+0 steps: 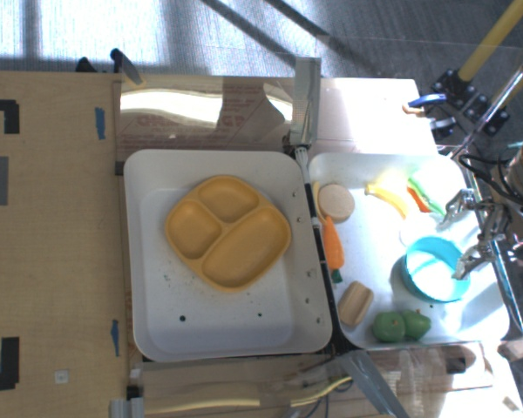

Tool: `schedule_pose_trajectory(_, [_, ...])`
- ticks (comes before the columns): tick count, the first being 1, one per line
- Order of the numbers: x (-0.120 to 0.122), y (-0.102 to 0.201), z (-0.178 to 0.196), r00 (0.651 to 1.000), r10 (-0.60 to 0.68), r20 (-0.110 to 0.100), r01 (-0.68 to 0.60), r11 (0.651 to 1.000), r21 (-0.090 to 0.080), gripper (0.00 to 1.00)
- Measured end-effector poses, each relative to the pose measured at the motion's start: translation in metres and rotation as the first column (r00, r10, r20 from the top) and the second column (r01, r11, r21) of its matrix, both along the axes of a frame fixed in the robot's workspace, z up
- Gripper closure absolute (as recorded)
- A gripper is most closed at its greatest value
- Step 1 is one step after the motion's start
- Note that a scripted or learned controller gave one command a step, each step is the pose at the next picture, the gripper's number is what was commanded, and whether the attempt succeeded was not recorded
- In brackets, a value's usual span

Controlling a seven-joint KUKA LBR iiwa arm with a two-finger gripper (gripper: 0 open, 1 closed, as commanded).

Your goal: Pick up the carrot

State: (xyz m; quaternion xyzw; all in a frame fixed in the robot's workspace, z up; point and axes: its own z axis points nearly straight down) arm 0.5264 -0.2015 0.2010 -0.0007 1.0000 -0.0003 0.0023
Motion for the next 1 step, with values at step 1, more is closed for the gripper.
schedule_pose_trajectory(1, [-0.0165, 0.0517, -0.1040, 0.998, 0.060, 0.009, -0.060, 0.998, 0.000, 0.00])
